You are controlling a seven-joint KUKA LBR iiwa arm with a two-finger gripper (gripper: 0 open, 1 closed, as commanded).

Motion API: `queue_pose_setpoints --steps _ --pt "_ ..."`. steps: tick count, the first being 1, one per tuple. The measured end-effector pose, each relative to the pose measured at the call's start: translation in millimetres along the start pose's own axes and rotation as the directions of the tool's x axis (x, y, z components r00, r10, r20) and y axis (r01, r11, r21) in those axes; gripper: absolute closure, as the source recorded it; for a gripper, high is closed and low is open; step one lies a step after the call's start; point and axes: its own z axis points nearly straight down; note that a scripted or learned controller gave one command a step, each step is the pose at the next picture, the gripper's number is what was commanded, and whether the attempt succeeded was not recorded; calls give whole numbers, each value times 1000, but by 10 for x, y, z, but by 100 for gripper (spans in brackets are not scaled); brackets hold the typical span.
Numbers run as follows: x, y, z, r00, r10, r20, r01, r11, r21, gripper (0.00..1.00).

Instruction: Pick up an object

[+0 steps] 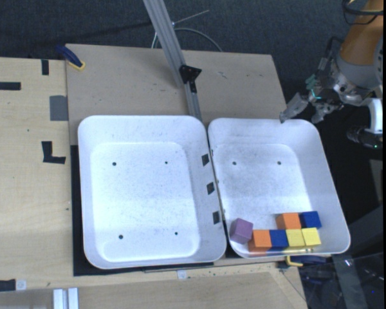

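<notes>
Camera view. Blocks [280, 233]: small cubes (purple, orange, blue, yellow), packed along the lower edge of the right bin [264, 172] at lower right of frame. The bin's upper floor is bare. Gripper [304, 107]: upper right, at that bin's top right corner, fingers spread, holding nothing. Left bin [141, 192]: bare floor.

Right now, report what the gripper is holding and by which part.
Nothing is held. The gripper hangs open at the right bin's far right corner, nothing between its fingers. The blocks lie clustered at that bin's near edge.
</notes>
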Motion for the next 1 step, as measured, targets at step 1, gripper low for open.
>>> queue_pose_setpoints --steps 1 --pt "79 177 707 1000 -1 -2 1 1000 6 0"
